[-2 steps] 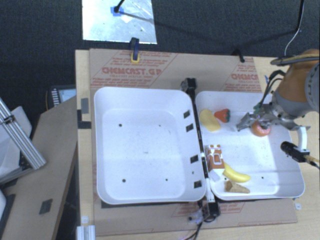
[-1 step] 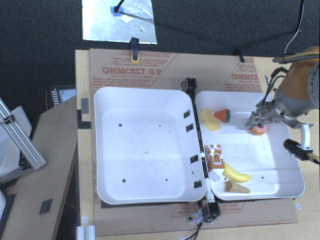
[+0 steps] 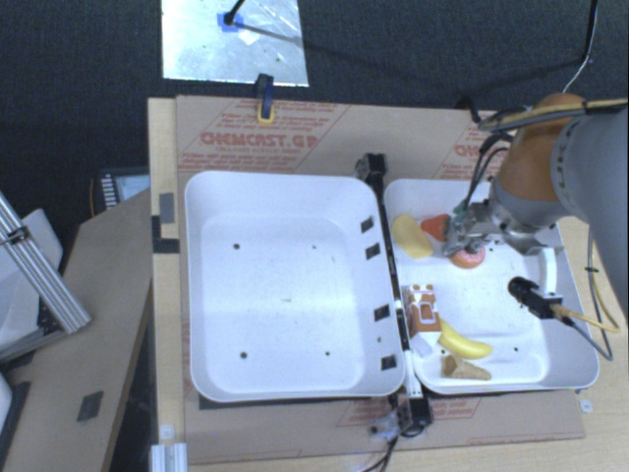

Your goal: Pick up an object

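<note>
My gripper hangs low over the back middle of the right bin, right above a small orange-red object and beside a red-orange piece. A pale yellow lemon-like object lies to the left of those, near the divider. Further forward lie a brown and white box-like item, a yellow banana and a tan piece. The view does not show how the fingers stand.
The left bin sits beside the right one, with black clips along the shared rim. Both bins rest on a cardboard sheet. A silver plate lies on the floor beyond.
</note>
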Motion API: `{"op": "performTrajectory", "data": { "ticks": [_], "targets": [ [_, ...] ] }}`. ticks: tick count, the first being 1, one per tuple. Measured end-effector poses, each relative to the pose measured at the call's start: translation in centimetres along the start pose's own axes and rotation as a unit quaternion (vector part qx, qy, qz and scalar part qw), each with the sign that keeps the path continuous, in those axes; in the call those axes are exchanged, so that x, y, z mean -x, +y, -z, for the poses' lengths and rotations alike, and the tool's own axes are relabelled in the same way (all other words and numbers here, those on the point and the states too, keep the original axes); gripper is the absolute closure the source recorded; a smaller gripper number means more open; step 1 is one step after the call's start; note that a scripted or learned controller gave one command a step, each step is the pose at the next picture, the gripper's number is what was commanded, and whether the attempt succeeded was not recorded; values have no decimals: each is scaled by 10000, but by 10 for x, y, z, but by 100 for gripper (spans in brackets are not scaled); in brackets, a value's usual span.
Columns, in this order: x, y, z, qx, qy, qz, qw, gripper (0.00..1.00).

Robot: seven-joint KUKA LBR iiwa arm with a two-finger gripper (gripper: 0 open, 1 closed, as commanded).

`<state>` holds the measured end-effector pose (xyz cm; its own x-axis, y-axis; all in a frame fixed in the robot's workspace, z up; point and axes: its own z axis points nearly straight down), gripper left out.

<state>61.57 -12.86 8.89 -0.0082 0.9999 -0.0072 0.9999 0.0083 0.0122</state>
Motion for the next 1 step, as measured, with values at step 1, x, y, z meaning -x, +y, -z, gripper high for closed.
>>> {"op": "performTrajectory", "data": {
  "ticks": [1],
  "targets": [
    [0,0,0,-6,30,-21,10000,0]
  ]
}}
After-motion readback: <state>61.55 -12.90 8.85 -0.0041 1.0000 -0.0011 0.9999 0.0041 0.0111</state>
